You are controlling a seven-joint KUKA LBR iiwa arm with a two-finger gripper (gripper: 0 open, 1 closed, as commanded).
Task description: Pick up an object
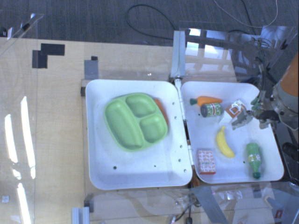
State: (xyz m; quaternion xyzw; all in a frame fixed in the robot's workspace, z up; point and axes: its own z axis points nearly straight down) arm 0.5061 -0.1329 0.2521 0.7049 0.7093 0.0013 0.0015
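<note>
We are seeing no object lifted yet: the yellow plastic banana (225,143) is lying in the middle of the right white bin (275,174), near the small orange-and-white carton (235,110). Our claw (247,117) is hovering just right of that carton, holding nothing we can see; its spread we cannot tell. The grey arm (286,94) is reaching in from the right edge.

You have the gripper (252,117) at three o'clock over the right bin (275,174), just beside a small carton (235,109). Banana (224,143) and green bottle (253,159) lie toward five o'clock; the green plate (135,121) fills the left bin (93,162).
</note>
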